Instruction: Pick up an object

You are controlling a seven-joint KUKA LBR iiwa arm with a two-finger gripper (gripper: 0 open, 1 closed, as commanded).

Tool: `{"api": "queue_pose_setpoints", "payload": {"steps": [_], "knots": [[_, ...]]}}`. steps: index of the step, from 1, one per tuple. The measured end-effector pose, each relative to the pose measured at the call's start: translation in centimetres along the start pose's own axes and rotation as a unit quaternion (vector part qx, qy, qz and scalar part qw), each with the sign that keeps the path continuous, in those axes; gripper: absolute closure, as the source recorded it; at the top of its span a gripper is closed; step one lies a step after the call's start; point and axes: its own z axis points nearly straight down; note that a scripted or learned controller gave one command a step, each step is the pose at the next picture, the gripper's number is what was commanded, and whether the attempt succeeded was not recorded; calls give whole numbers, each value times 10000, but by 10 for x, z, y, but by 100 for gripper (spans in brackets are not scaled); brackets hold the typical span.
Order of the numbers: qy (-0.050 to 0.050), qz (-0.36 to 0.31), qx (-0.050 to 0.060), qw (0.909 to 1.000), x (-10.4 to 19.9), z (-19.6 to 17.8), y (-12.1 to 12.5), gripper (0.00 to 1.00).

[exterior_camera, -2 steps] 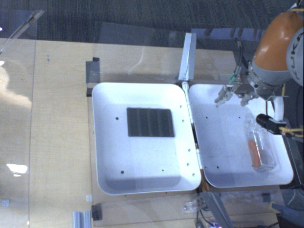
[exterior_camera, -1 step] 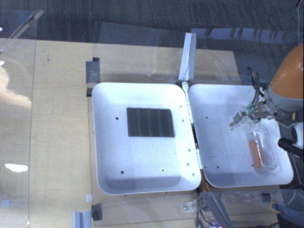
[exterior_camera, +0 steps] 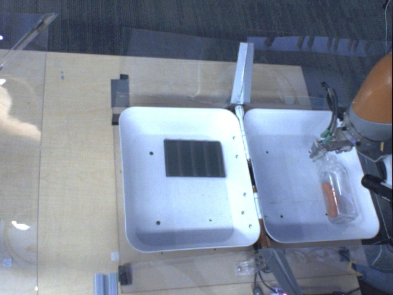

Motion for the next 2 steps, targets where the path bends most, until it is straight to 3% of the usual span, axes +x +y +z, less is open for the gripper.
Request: {"api": "queue_pose_setpoints", "payload": {"steps": [1, 2], "knots": [[17, -356, 38, 9994, 23, 14, -13, 100], [17, -355, 37, 9994, 23, 14, -13, 0]]}}
